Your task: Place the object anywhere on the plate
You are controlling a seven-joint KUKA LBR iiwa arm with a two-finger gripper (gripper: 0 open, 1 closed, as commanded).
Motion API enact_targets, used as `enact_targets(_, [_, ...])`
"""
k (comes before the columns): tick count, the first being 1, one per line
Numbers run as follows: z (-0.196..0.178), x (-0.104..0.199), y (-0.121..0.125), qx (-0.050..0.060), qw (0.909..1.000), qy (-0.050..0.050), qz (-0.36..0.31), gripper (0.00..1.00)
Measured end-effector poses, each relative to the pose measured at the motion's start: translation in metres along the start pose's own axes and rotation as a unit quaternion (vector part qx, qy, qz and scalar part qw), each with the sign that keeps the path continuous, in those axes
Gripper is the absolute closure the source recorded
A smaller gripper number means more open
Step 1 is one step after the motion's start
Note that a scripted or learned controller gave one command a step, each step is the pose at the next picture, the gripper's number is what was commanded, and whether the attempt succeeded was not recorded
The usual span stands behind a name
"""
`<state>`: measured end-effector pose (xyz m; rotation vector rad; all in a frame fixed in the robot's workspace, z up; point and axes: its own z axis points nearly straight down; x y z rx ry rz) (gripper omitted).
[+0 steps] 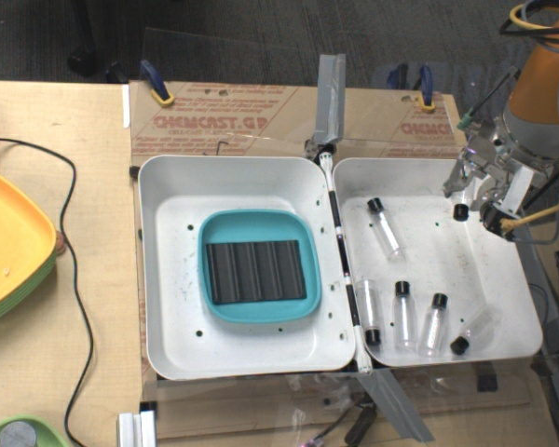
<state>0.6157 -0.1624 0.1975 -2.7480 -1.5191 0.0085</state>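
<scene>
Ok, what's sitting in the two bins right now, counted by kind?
Clear vials with black caps: 5
Teal plate: 1
Small black piece beside the gripper, possibly another vial's cap, cannot tell: 1
Total: 7

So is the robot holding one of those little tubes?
Cannot be told. The gripper hangs over the right bin's far edge; a black cap shows beside it.
</scene>
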Motion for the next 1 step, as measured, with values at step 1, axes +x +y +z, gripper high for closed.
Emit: enact_targets(1, [-0.0001, 0.0000, 0.0001, 0.000, 1.0000, 0.000, 0.000, 0.00])
